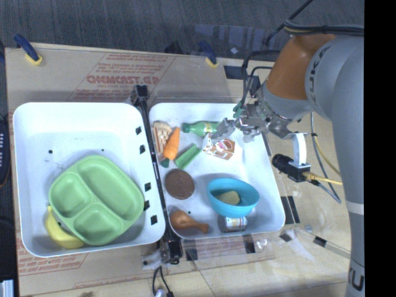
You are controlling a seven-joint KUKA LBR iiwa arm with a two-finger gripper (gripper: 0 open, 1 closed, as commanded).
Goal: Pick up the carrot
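The carrot (171, 143) lies untouched in the right bin (267, 166), up at its far-left corner, tilted with its green end toward the divider, a cracker (161, 135) touching one side and a green piece (186, 156) just beside the other. The pincer (237, 129) hangs over the same bin's far-right part, above the bottle (199, 127) and packet (219, 147), well short of the carrot. It grasps nothing, and I cannot tell if it is spread or clenched.
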